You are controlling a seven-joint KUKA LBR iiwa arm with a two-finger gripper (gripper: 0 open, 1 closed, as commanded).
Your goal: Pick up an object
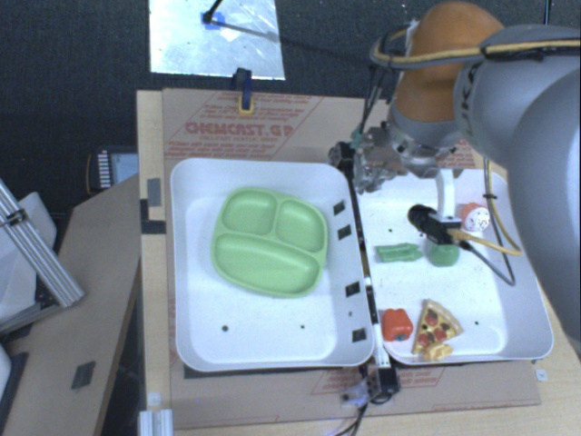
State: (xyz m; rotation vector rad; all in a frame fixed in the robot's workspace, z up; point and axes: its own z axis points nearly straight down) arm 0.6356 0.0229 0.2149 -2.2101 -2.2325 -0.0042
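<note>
My gripper [366, 173] hangs over the far left corner of the right bin [508, 330], close to the wall between the two bins. Nothing shows between its tips. In that bin, nearer the camera than the gripper, lie a long green vegetable piece [397, 252] and a round green item [444, 255]. An orange-and-white item [473, 216] sits at the right, partly behind the arm. A red pepper piece [396, 324] and a pizza slice [436, 327] rest near the front wall.
The left bin [195, 330] holds a light green divided plate [270, 241]. The grey arm with its orange band [445, 57] covers the far right of the right bin. A cardboard sheet [241, 125] lies under both bins.
</note>
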